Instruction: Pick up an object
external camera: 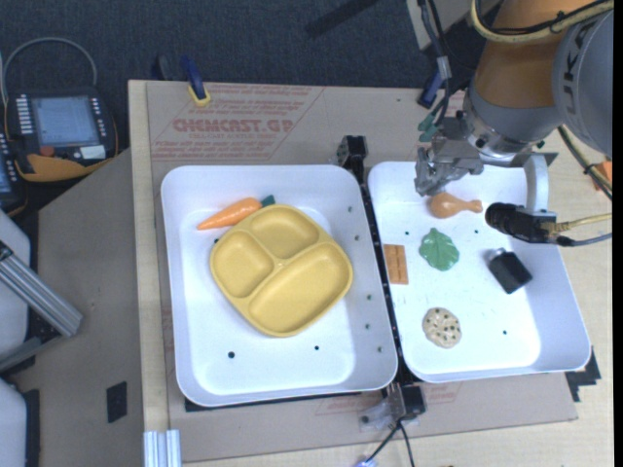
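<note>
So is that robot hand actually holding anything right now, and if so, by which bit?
It cannot be told. The hand sits right above the tan plastic chicken drumstick in the right white bin, but no part of the drumstick shows gripped.

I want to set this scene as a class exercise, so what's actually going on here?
A grey robot arm reaches in from the right, its gripper low over the far end of the right bin, just above a toy chicken drumstick. A green leaf, a cookie, an orange card and a black block lie loose nearby. The left bin holds a yellow divided plate and a carrot. Nothing is visibly lifted.
</note>
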Motion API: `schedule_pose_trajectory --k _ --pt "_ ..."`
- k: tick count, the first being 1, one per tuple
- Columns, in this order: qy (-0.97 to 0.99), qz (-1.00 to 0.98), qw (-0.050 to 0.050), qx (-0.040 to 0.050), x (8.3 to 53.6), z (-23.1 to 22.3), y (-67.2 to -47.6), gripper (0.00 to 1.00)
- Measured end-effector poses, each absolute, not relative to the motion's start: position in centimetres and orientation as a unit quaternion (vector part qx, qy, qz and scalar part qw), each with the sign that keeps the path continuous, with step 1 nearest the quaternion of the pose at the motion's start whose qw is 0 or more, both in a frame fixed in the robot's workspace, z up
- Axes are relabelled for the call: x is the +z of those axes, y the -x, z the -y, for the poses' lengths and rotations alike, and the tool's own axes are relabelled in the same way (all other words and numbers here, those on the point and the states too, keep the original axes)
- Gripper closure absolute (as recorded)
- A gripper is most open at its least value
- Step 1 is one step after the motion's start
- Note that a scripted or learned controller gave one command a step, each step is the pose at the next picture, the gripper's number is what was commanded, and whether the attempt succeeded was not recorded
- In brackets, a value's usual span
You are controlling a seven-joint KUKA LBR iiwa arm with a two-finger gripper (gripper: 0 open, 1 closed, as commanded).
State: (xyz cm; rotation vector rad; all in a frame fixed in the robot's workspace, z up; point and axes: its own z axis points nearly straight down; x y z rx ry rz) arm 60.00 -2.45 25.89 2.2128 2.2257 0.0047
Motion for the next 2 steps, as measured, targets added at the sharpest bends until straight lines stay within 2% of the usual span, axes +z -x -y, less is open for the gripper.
schedule_pose_trajectory --k 2 --pt "-0.705 -0.709 0.001 0.0015 22.5 -6.5 -65.9 1.00"
